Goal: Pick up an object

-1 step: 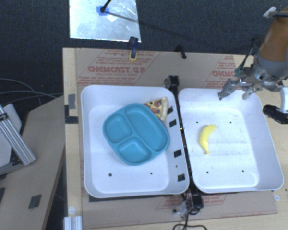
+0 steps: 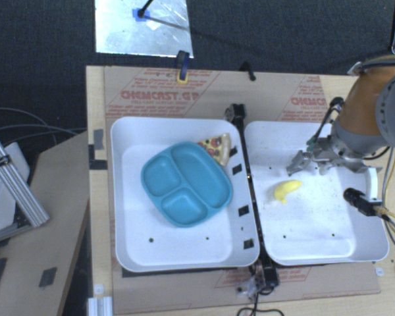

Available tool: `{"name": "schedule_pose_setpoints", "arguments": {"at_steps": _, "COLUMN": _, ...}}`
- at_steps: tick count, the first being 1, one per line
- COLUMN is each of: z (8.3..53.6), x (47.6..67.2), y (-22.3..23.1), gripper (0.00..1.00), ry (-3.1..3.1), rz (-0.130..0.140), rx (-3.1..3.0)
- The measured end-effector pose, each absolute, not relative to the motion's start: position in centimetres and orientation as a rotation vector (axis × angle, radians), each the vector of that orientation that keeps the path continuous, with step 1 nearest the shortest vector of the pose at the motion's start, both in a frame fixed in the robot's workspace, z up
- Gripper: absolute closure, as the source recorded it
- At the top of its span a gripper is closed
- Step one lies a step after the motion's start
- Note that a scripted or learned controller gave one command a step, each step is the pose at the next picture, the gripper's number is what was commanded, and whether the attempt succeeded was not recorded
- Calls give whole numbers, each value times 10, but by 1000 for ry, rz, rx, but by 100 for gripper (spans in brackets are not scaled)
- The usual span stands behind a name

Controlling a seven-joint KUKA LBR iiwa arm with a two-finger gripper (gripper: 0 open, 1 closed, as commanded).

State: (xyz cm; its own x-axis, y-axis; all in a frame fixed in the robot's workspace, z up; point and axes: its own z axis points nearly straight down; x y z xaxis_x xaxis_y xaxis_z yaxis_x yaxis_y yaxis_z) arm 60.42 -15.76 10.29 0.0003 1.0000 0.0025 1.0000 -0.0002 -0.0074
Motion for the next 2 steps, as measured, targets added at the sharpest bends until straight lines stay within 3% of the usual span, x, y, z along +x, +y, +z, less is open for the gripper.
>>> {"name": "schedule_pose_setpoints", "arguments": {"at_steps": 1, "z": 84, "x": 646, "y": -81, "gripper": 0, "ry": -2236, "rz": -7, "rx": -2209}}
{"name": "schedule_pose_setpoints", "arguments": {"at_steps": 2, "z": 138, "x": 612, "y": -20, "gripper": 0, "ry": -2221, "rz": -10, "rx": -2208}}
